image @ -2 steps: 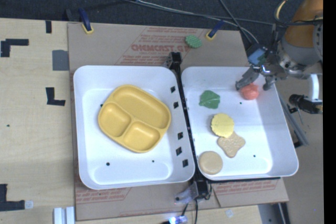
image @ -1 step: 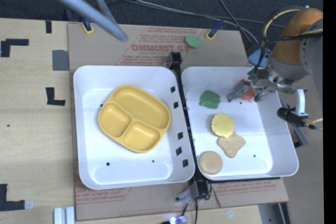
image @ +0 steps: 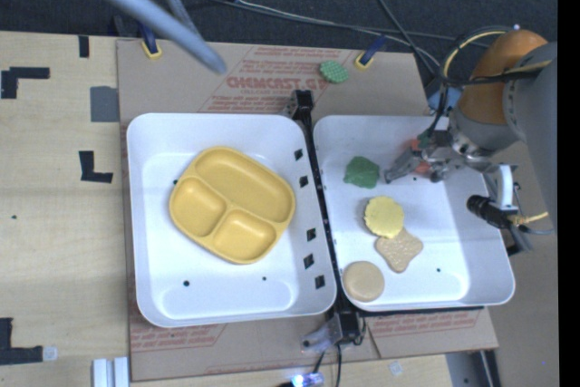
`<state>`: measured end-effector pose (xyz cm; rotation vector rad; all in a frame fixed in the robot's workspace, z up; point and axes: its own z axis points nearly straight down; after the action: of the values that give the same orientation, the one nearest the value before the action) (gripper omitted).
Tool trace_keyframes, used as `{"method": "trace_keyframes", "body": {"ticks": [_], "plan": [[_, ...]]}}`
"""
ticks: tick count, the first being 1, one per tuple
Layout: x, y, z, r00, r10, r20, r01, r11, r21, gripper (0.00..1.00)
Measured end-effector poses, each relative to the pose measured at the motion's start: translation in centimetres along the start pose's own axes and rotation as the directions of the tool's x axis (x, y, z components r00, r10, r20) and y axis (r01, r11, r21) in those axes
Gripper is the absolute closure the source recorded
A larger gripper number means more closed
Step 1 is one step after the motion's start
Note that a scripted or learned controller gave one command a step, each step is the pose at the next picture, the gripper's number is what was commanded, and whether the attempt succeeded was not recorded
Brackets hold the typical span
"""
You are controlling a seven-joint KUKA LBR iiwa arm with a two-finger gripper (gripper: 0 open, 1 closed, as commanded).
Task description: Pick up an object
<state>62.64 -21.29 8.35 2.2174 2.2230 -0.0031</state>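
**Right bin: four small pieces, gripper beside the green one**

Item 1. Dark green, rounded, matte piece (image: 362, 172), lying flat on the far-left part of the right shallow white bin (image: 471, 285). The two-finger gripper (image: 399, 169) sits just to its right, low over the bin floor, fingers pointing left toward it; nothing is seen between the fingers, and whether they are spread or pressed together cannot be told.

Item 2. Bright yellow disc with a wavy edge (image: 384, 216), nearer than the green piece, flat on the floor.

Item 3. Tan, lobed, speckled biscuit-like piece (image: 400, 250), touching the yellow disc's near edge.

Item 4. Pale beige smooth round disc (image: 363, 280), near-left corner area, just beside the tan piece.

Item 5. Grey arm with orange band (image: 494, 91), entering from the right above the bin's far-right rim.

Item 6. Left shallow white bin (image: 145, 195), holding a yellow three-compartment plastic tray (image: 232, 204), tilted diagonally.

Item 7. Small green dimpled piece (image: 333, 72) on the brown cardboard sheet (image: 263, 77), beyond both bins.
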Motion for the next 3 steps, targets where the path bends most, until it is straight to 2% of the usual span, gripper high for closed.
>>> {"method": "trace_keyframes", "body": {"ticks": [1,2,3], "plan": [[-0.1,0.1,-1.3,1.000,-0.001,0.003,0.001,1.000,-0.003,1.00],[0.3,-0.8,-6.8,1.000,0.002,-0.002,-0.002,1.000,-0.002,1.00],[0.1,-0.3,-11.2,1.000,0.001,-0.001,-0.001,1.000,-0.004,1.00]]}}
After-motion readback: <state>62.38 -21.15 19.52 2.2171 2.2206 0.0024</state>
